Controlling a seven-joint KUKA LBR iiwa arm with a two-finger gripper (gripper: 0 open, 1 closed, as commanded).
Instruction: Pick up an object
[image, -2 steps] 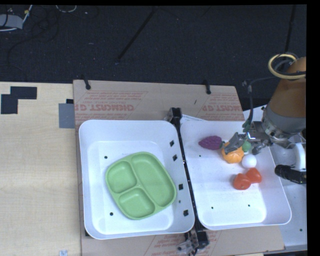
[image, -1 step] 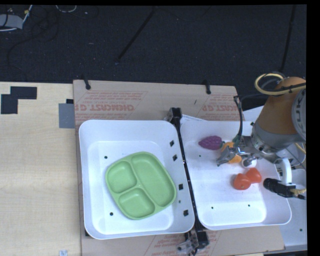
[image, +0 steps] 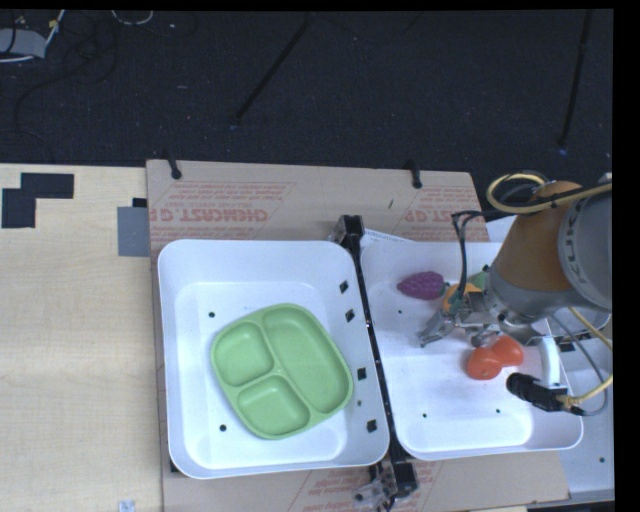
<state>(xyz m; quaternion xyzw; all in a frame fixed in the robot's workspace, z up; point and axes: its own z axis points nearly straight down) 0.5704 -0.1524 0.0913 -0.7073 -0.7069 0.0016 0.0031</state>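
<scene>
In the left bin (image: 190, 300) lies a green divided plate (image: 280, 370), its long axis running from near right to far left. In the right bin (image: 450, 430), an orange-red rounded toy (image: 492, 359) sits just beside the end effector (image: 455, 325), whose opening I cannot tell. Farther back lies a purple object (image: 422, 286), long axis left to right.

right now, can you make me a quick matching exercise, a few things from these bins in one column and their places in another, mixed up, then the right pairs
Things:
1. green divided plate
2. purple object
3. orange-red object
4. gripper

Places:
A. right bin, near its back wall
B. left bin
C. low over the right bin, between the purple and orange-red things
D. right bin, beside the arm's wrist, toward the front

Pairs: 1-B, 2-A, 3-D, 4-C
</scene>
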